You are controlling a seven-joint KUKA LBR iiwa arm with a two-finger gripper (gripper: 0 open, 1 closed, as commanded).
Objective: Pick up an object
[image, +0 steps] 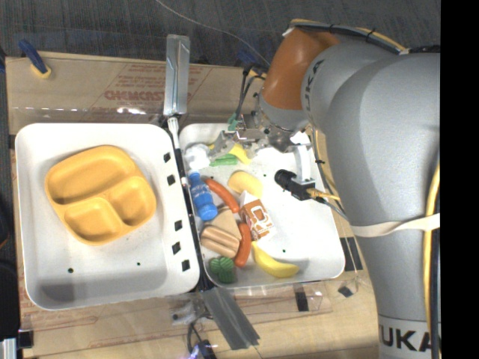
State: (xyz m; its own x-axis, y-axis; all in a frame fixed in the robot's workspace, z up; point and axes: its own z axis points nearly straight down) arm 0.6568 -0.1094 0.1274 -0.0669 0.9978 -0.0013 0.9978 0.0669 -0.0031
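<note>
Where the gripper (pixel 247 137) hangs — toys crowding the right bin's (pixel 325 238) far wall.

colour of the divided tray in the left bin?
Yellow-orange, plain with no pattern. The divided tray shows clearly in the camera view.

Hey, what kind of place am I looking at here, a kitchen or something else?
Probably a robot test bench, not a kitchen: a grey KUKA arm reaches over two white bins, one holding a yellow divided tray, the other toy food like a banana.
</note>
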